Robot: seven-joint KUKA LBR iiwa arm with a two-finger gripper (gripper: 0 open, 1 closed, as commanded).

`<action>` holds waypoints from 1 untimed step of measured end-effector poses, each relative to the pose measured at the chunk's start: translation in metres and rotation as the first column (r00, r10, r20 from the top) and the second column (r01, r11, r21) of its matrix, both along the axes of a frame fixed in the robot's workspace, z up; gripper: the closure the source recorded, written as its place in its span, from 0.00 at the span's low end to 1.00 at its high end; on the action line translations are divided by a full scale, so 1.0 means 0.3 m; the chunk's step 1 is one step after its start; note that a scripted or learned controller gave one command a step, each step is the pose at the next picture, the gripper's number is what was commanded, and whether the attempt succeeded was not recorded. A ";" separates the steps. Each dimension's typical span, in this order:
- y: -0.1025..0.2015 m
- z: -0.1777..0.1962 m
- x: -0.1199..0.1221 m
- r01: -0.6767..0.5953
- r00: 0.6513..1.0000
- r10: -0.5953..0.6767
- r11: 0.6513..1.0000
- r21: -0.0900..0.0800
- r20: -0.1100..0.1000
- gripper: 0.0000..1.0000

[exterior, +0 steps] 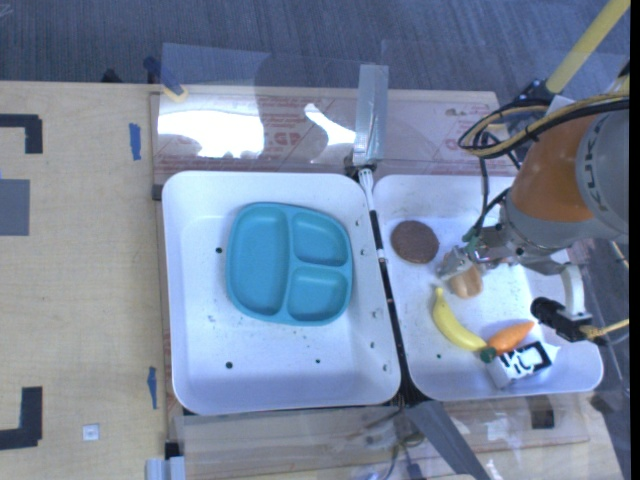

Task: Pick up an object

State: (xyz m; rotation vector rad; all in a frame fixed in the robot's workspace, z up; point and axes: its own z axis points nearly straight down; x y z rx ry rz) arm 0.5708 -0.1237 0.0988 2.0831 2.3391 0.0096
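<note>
Arm reaches over the right bin (420, 363), gripper (462, 264) state unclear, above a tan object (466, 284)

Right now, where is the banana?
In the camera view, the banana lies in the right bin, just below the tan piece and left of the carrot.
</note>
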 end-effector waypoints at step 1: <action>0.222 0.305 0.250 -0.058 0.998 0.058 0.998 0.003 0.001 1.00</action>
